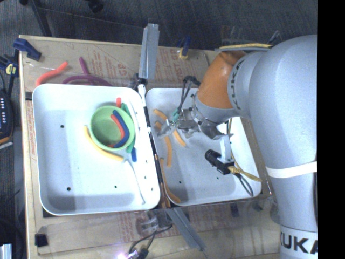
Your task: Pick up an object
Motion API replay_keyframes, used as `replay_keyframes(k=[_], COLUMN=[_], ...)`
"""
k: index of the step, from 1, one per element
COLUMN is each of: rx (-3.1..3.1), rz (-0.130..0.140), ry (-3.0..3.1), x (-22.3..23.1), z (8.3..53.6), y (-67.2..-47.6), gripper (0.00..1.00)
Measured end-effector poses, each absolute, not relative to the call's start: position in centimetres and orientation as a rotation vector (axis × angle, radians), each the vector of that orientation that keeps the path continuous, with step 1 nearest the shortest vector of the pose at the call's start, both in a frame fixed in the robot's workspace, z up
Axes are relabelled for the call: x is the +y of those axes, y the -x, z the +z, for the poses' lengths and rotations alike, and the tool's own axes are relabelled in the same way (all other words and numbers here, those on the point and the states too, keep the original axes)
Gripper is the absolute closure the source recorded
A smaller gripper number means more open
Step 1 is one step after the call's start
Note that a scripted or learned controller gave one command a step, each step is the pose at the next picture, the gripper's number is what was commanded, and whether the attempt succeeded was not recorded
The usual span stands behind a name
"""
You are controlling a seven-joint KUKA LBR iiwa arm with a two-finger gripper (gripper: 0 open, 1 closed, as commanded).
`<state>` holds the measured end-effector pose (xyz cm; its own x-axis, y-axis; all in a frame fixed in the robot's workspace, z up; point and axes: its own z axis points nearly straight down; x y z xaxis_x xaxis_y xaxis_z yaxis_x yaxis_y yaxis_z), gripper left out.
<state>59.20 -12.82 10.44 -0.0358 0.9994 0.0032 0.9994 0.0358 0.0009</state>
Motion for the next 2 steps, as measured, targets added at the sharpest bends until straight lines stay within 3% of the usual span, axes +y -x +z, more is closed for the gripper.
replay_keyframes(k=[1, 2], rx=[-2.262, -2.263], rz=[-0.003, -0.002], ry=[2.177, 2.176], x=[-12.81, -12.8], z=[11.39, 11.39], y=[-59.21, -59.21], gripper=[1.0, 0.0])
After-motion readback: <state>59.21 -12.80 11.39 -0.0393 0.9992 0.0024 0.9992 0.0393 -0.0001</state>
